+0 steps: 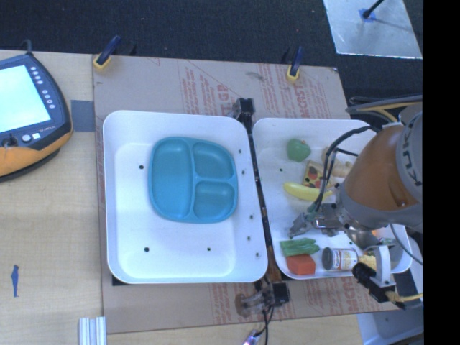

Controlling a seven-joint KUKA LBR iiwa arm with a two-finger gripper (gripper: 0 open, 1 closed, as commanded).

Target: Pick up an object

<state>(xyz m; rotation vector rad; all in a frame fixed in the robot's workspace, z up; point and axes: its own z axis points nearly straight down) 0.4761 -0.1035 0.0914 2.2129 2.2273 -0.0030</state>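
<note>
The right bin (267,192) holds several small objects. A round green piece (298,149) lies near its far side, with a printed little box (315,172) and a yellow banana (300,190) just below it. Along the near edge lie a flat green piece (298,247), a red piece (302,265) and a small bottle (338,258) on its side. My gripper (302,226) hangs over the middle of this bin, between the banana and the flat green piece. Nothing shows in its grasp. The grey and orange arm (377,178) covers the bin's right part.
The left bin (122,192) carries a blue divided plate (192,180). A tablet in an orange case (29,113) lies at the far left of the bench. Clamps (106,54) hold the cardboard sheet at the back, and a clip (244,108) joins the bins.
</note>
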